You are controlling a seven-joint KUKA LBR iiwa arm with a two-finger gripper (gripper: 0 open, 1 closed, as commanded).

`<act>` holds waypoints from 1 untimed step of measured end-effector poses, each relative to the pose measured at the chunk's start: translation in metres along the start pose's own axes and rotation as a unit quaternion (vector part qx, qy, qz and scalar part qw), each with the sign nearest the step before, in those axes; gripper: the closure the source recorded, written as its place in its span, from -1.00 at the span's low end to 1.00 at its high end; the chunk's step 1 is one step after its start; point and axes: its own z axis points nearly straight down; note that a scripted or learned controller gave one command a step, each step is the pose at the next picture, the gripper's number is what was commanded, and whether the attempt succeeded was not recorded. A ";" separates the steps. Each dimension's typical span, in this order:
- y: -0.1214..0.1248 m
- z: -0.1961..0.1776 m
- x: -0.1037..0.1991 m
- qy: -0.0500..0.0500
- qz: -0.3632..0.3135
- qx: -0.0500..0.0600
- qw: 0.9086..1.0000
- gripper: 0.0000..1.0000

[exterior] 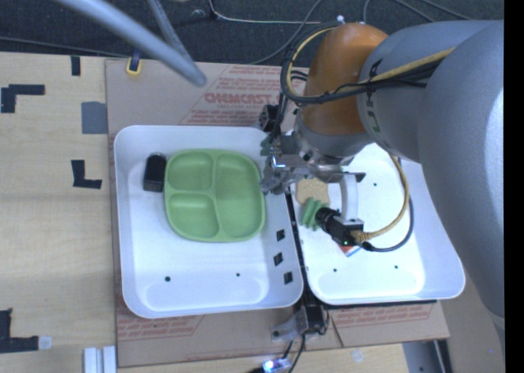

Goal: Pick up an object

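The grey KUKA arm with its orange wrist band hangs low over the right white bin, its gripper at that bin's left wall, just above a small green ridged object and a tan piece. Whether the jaws are spread or pinching cannot be told. A green divided plastic plate fills the left bin, a black block touching its left rim.
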 end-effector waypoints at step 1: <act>-0.007 -0.008 0.042 0.000 0.000 -0.001 1.000 1.00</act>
